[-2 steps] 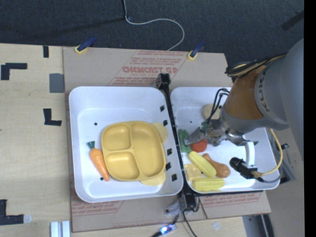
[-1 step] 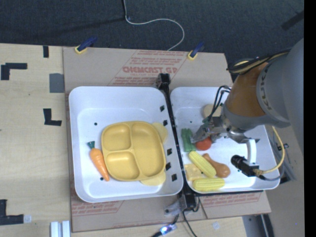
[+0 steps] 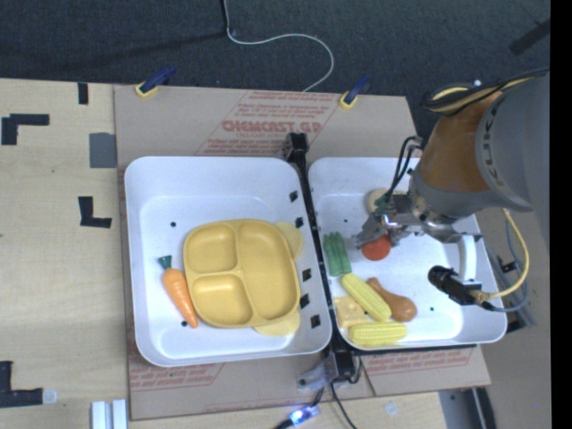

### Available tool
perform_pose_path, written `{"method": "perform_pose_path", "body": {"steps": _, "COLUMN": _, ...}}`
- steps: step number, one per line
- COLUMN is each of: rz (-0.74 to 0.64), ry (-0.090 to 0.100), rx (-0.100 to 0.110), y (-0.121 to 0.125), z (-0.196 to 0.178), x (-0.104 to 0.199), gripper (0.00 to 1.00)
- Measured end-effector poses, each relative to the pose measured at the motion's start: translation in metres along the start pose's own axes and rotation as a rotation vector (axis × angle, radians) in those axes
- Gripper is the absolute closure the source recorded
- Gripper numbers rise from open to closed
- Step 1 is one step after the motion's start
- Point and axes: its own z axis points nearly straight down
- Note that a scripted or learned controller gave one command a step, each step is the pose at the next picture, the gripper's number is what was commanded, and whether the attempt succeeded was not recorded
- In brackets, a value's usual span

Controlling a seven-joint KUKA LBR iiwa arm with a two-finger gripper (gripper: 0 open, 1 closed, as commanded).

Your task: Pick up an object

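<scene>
My gripper [image 3: 382, 229] hangs low in the right bin [image 3: 350, 170], directly over a small red round object [image 3: 378, 249] and touching or nearly touching its top. Around it in the same bin lie a green ridged piece [image 3: 337, 254], a corn cob [image 3: 365, 296], a second corn cob [image 3: 376, 333] and a brown drumstick [image 3: 396, 306]. An orange carrot [image 3: 179, 295] lies in the left bin [image 3: 143, 179] beside a yellow divided plate [image 3: 241, 271].
A pale yellow flat piece [image 3: 347, 310] lies between the two corn cobs. The bins' shared wall carries a black clip strip [image 3: 304, 231]. The arm's grey and orange body [image 3: 465, 159] covers the right bin's far right side. Cardboard [image 3: 259, 123] lies under both bins.
</scene>
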Motion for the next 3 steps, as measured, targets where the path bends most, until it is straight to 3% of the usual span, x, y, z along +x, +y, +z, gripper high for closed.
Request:
{"method": "perform_pose_path", "body": {"steps": 2, "rz": 0.000, "ry": 0.000, "rx": -0.001, "y": 0.003, "z": -0.084, "x": -0.003, "gripper": 1.00}}
{"method": "perform_pose_path", "body": {"steps": 3, "rz": -0.004, "ry": 0.002, "rx": 0.006, "y": -0.006, "z": -0.074, "x": 0.046, "gripper": 1.00}}
